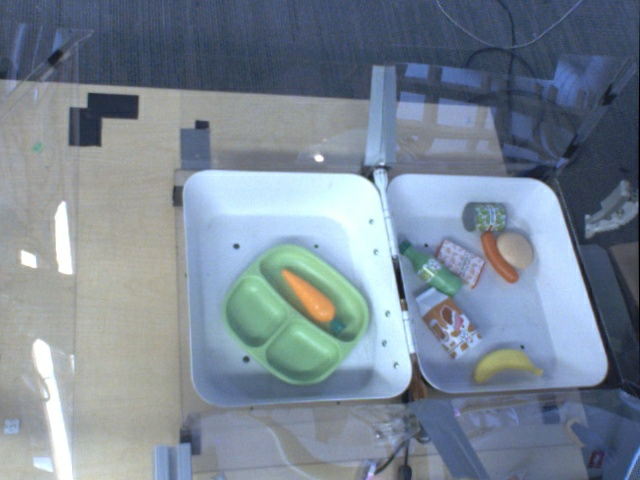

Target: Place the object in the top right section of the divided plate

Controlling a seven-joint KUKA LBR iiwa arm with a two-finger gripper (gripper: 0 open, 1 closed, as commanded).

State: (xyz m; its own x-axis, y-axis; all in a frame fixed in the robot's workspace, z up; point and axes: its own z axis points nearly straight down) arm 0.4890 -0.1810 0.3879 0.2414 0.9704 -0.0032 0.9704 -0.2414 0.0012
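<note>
A green divided plate (255, 313) lies in the left white bin (210, 228). An orange carrot (307, 296) rests in the plate's upper right section, its green tip pointing toward the lower right. The right bin (560, 268) holds several toy foods: a green can (485, 216), a hot dog in a bun (507, 254), a green bottle (431, 267), a small red-and-white packet (460, 262), an orange snack carton (449, 326) and a yellow banana (506, 366).
A metal post (381, 118) stands at the far side between the two bins. Black cables (520, 28) trail over the floor at the top right. Black tape marks (100, 113) sit on the wooden bench at the left.
</note>
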